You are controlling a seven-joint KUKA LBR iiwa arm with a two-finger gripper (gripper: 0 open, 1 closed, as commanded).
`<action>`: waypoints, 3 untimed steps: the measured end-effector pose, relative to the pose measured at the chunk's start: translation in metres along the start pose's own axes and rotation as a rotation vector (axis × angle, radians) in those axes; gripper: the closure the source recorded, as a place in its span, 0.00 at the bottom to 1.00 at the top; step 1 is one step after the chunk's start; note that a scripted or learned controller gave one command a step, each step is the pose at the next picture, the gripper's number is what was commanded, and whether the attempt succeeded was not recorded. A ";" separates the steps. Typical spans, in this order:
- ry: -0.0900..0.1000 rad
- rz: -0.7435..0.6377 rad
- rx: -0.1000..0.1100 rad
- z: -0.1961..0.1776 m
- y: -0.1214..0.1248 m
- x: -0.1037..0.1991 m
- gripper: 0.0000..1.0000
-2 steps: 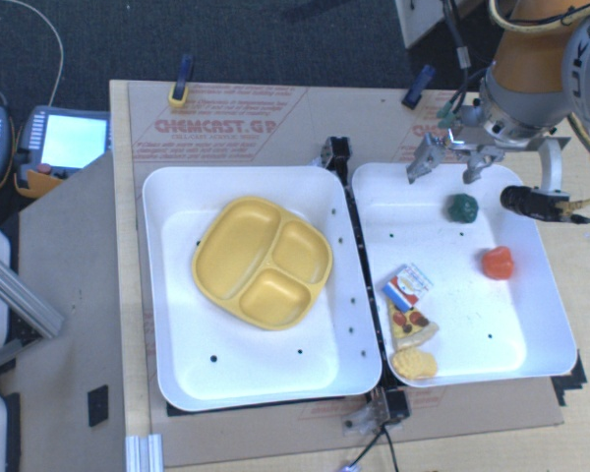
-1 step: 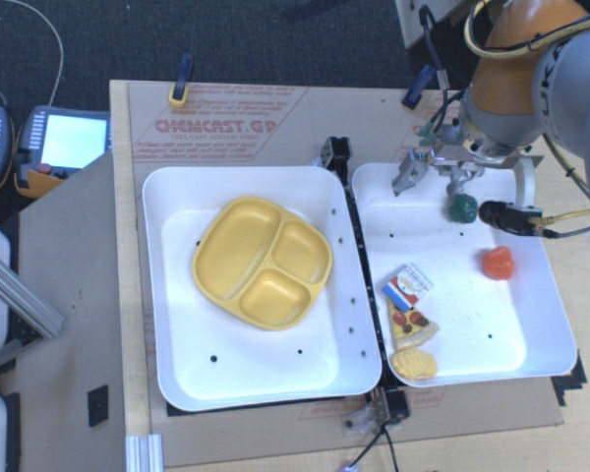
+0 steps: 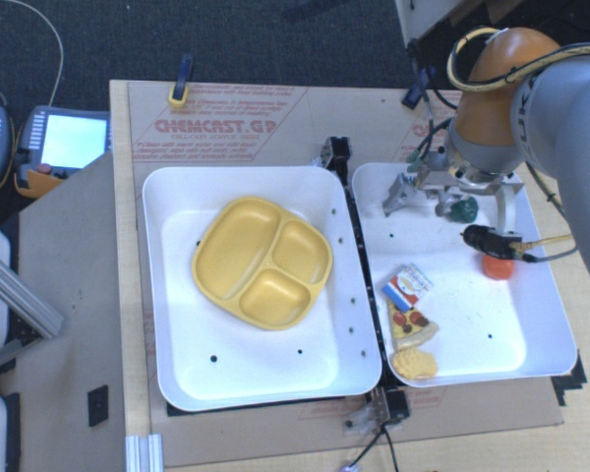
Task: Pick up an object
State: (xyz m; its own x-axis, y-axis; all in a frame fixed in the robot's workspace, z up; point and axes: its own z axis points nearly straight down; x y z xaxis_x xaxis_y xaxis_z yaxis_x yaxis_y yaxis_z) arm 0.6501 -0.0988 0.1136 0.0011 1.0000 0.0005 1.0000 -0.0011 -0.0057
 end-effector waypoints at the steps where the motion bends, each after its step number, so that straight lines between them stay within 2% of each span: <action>1: 0.000 0.000 -0.006 -0.014 0.001 0.000 1.00; 3: -0.002 -0.001 -0.011 -0.108 -0.002 -0.009 1.00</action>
State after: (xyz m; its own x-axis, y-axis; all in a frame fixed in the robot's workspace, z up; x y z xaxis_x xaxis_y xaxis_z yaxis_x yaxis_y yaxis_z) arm 0.6484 -0.1080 0.2221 0.0005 1.0000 -0.0014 1.0000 -0.0005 0.0058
